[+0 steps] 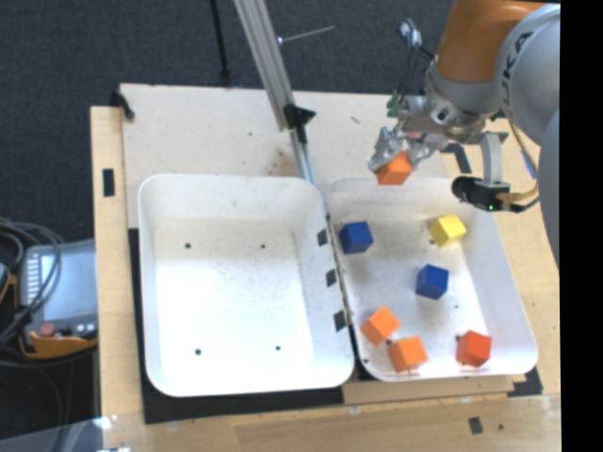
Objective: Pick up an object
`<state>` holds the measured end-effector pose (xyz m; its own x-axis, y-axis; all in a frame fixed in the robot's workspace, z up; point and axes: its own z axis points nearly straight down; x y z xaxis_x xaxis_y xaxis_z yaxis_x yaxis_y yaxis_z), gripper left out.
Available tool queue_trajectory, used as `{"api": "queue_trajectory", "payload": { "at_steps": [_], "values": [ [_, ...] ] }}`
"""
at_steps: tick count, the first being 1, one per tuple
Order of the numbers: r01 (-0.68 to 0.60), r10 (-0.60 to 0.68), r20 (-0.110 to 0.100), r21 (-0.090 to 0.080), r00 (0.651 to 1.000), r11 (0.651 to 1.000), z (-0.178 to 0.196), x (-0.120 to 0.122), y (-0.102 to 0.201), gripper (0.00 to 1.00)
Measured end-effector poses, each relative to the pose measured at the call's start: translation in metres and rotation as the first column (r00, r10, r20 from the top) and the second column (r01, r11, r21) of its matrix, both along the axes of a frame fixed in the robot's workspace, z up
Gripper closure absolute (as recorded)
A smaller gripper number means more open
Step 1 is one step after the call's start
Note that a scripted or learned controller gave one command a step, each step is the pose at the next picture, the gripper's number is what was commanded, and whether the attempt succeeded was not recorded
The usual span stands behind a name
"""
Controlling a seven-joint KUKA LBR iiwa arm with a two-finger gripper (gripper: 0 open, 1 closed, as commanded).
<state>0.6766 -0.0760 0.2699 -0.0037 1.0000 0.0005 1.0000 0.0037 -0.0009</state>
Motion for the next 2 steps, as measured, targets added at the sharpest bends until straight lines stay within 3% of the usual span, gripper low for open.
{"api": "queue_trajectory", "payload": {
  "at_steps": [2],
  "values": [
    [-0.004,0.004,-0.001,0.001,1.0,1.0,-0.007,-0.024,0.105,1.0]
  ]
}}
